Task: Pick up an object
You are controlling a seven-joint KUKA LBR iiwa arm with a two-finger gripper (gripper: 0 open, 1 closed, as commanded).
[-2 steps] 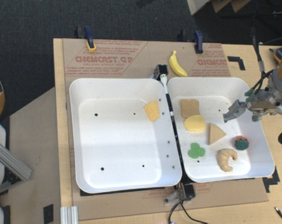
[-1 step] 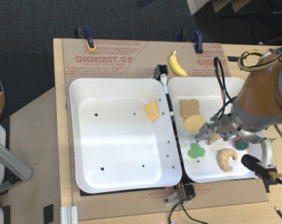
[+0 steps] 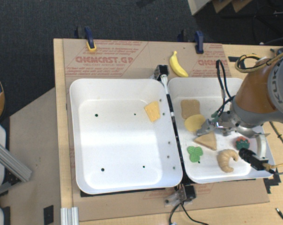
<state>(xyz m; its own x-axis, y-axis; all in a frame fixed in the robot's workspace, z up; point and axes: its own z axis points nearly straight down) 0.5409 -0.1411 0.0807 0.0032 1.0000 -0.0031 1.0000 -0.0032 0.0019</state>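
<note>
Claw [image 3: 210,125] low in the right bin [image 3: 212,172], tips at the top edge of the tan wedge [image 3: 207,142] and just beside the yellow disc [image 3: 194,122]; spread or pinched, cannot tell. Looks like the reach-and-close step, nothing lifted yet. Next, probably: settle over the wedge, close, raise straight. Nearby: brown slice [image 3: 190,108], green piece [image 3: 195,153], croissant [image 3: 227,159]. Farther out, a cracker [image 3: 152,111] in the left bin [image 3: 85,172], a banana [image 3: 177,65] outside.
</note>
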